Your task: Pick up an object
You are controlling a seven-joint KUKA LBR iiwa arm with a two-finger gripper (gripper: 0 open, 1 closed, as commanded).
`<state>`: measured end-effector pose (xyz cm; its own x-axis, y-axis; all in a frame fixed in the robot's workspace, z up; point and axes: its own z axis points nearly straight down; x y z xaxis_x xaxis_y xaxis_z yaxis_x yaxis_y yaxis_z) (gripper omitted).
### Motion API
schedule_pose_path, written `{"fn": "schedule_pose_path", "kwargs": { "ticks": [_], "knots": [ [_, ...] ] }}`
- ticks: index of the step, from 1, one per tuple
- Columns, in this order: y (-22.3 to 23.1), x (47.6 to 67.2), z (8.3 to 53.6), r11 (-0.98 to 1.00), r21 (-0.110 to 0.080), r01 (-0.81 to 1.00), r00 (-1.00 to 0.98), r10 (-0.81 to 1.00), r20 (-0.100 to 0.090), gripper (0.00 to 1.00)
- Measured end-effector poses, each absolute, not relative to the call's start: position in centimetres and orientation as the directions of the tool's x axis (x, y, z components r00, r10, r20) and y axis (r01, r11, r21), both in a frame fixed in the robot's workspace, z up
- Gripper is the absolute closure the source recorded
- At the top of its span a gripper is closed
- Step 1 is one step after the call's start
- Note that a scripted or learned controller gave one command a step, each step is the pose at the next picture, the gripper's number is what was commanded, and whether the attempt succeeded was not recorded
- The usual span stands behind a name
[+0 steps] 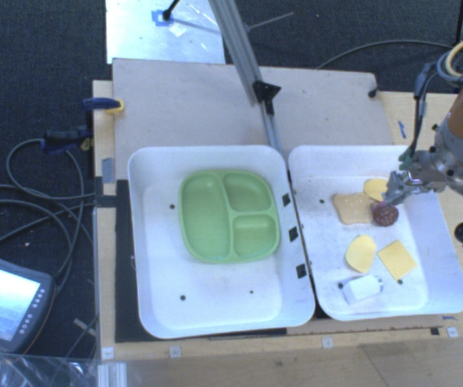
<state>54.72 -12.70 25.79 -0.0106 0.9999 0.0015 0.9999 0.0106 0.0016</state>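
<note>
Dark red round piece lies in the right bin directly under the fingertips of the gripper, touching the right edge of a tan cracker; I cannot tell how far the fingers are spread or whether they grip it. Behind the fingers sits a yellow chip, while in front of them lie a yellow slice, a yellow square and a white block, with bare floor toward the bin's right rim. Far to the fingers' left, the left bin holds a green divided plate.
</note>
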Motion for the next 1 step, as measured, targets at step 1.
{"fn": "schedule_pose_path", "kwargs": {
  "ticks": [1],
  "knots": [
    [-8.26,55.54,24.81,0.01,0.001,1.0,-0.01,1.0,0.001,1.0]
  ]
}}
